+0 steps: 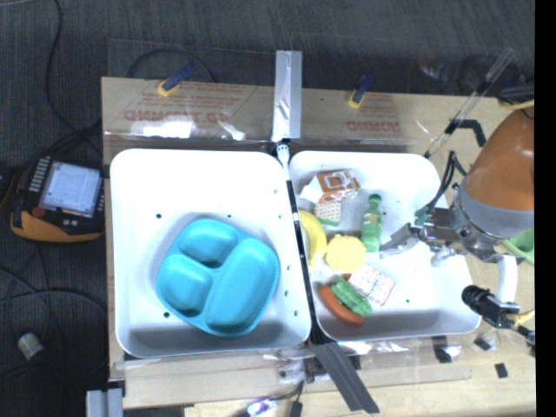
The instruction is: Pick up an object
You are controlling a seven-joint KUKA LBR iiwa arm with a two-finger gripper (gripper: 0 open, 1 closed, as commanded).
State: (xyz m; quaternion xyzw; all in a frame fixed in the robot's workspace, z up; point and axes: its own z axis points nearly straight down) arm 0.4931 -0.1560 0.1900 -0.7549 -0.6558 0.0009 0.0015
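Note:
The right bin [417,174] holds a heap of small items along its left side. There are printed snack packets [334,189], a green bottle [372,221], a banana [314,234], a yellow round piece [346,254], a pink-checked packet [373,283] and a green item on a red-orange one [344,300]. My gripper [405,236] hangs low over the right half of this bin, just right of the green bottle, with nothing visibly in it. The arm's orange band [511,168] sits above it at the right edge.
The left bin [139,176] contains a blue divided plate [217,273]. A metal divider [287,102] runs between the bins at the back. A handheld screen device [61,194] lies on the floor to the left. Cables and black fittings [486,304] hang by the right bin's edge.

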